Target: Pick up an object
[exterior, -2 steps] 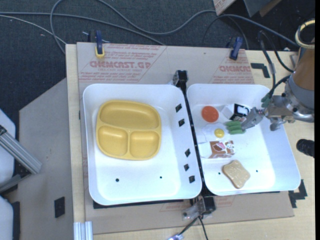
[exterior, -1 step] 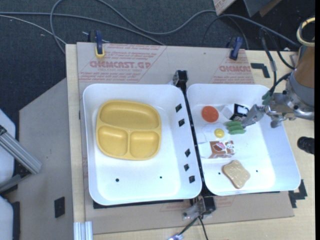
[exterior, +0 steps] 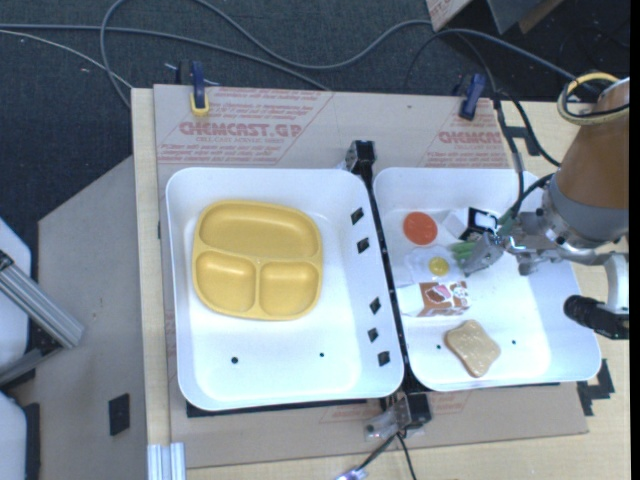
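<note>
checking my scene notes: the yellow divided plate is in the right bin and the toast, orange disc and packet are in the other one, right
Not quite: the camera view shows the yellow divided plate in the left bin, not the right. The toast, orange disc and packet lie in the right bin.

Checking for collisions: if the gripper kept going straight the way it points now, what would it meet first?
Probably the small yellow item, just ahead of the gripper, then the orange disc; height is unclear.

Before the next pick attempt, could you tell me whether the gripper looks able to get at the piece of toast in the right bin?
Probably yes. The toast lies flat and alone near the right bin's front wall, apart from the snack packet, with nothing on top. The gripper is in the same bin.
</note>
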Available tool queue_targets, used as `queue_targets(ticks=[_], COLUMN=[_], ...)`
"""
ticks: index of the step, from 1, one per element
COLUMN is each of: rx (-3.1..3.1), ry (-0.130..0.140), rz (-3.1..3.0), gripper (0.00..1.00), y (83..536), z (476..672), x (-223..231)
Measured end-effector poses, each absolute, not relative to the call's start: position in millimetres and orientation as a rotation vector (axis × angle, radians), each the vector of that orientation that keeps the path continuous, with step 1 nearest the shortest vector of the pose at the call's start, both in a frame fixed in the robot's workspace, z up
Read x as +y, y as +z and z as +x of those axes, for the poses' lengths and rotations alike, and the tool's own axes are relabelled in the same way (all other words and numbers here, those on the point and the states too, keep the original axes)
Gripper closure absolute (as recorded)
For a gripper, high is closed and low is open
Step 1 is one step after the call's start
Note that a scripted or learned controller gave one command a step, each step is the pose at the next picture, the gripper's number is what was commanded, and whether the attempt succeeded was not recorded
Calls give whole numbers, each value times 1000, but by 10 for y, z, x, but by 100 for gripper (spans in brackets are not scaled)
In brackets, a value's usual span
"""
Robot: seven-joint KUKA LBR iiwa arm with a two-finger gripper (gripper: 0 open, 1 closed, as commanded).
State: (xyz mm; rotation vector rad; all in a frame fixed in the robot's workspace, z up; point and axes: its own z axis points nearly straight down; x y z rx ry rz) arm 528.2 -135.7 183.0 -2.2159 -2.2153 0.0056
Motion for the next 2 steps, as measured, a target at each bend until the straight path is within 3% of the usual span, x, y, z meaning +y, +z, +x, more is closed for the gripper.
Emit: queue_targets(ticks=[2], rx=[-2229], ry=[-13], rz=[-2224], gripper=[0], y=[1088], z=[5308], x=[-1385])
